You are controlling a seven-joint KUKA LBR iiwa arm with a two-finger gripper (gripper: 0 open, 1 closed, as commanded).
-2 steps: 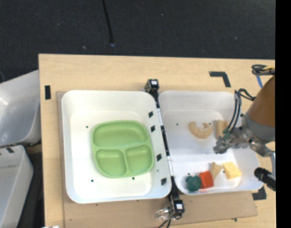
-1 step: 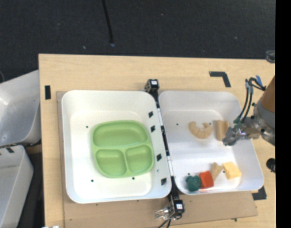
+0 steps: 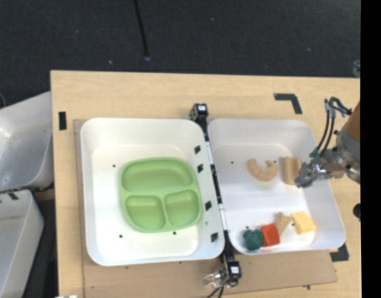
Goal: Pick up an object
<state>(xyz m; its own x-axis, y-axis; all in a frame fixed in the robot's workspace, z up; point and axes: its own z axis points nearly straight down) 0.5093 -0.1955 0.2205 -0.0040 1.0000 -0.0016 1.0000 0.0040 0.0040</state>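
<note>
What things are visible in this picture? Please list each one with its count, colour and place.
bench: 1, light wood, under both bins
left bin: 1, white, left half of the bench
right bin: 1, white, right half of the bench
divided plate: 1, light green, three compartments, middle of the left bin
curved piece: 1, tan, upper middle of the right bin
block: 1, tan, right of the curved piece, next to the pincer
yellow block: 1, yellow, lower right of the right bin
small piece: 1, tan, left of the yellow block
red block: 1, red, lower edge of the right bin
green object: 1, dark green, left of the red block
pincer: 1, grey, right side of the right bin
</note>
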